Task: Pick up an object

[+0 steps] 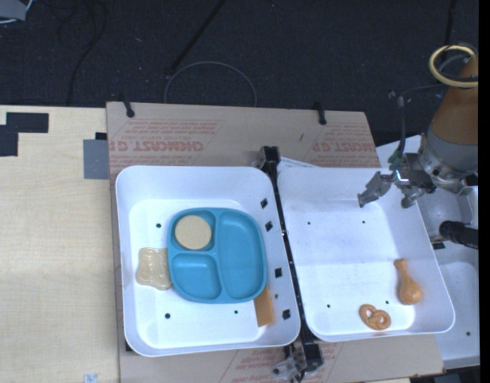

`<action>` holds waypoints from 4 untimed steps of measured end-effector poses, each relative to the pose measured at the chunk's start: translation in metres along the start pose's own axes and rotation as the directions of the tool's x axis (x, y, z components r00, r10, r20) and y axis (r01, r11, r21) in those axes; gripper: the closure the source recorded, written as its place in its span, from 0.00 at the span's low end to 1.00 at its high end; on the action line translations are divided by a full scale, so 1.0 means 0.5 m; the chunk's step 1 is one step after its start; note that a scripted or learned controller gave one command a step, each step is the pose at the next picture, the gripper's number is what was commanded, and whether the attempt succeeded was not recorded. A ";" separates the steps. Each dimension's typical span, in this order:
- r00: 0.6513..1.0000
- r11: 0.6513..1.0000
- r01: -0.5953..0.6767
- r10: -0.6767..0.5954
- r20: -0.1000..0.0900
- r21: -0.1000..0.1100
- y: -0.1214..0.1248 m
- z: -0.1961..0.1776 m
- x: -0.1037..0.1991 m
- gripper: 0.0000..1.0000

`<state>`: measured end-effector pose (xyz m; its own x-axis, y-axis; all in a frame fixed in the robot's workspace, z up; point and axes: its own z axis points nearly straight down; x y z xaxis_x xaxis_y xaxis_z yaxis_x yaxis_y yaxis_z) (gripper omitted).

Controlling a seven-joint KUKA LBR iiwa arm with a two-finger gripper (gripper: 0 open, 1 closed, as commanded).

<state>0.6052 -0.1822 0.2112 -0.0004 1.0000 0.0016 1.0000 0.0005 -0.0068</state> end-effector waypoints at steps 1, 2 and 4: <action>1.000 1.000 0.000 0.000 0.000 0.001 0.006 0.109 -0.018 0.00; 1.000 1.000 0.001 -0.001 -0.001 0.000 0.008 0.201 -0.004 0.00; 1.000 1.000 -0.001 0.001 0.003 -0.009 0.014 0.089 -0.017 1.00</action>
<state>0.6119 -0.1905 0.1669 0.0004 1.0000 -0.0009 1.0000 -0.0004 0.0020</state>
